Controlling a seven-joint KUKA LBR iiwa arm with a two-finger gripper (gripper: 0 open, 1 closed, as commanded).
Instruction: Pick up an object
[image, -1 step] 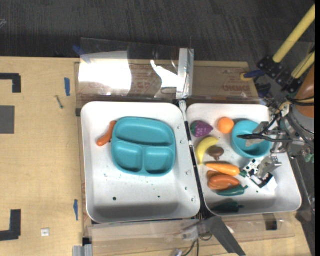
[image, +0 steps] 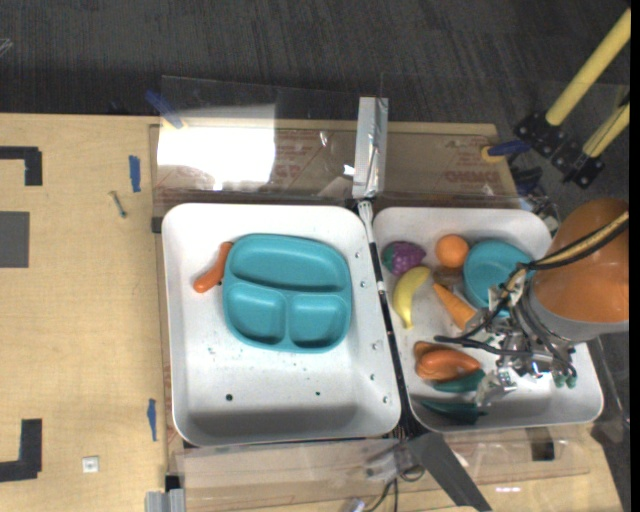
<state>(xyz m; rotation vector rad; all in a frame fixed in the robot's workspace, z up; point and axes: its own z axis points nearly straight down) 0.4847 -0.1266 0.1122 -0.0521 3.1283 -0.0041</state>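
The right bin (image: 588, 402) holds several toy foods: a purple piece (image: 403, 256), an orange ball (image: 452, 250), a yellow banana (image: 408, 293), a teal bowl (image: 493, 268), an orange carrot (image: 455, 304) and an orange-red piece (image: 438, 362) lying over a dark teal item (image: 448, 405). My gripper (image: 497, 372) hangs low in this bin, just right of the orange-red piece and below the carrot. Cables and the wrist's orange band (image: 592, 272) cover the bin's right side. I see nothing held.
The left bin (image: 188, 335) carries a teal divided plate (image: 287, 290) and an orange carrot-shaped toy (image: 211, 270) at the plate's left edge. A raised divider (image: 380, 300) separates the bins. Yellow poles (image: 595, 60) stand at the far right.
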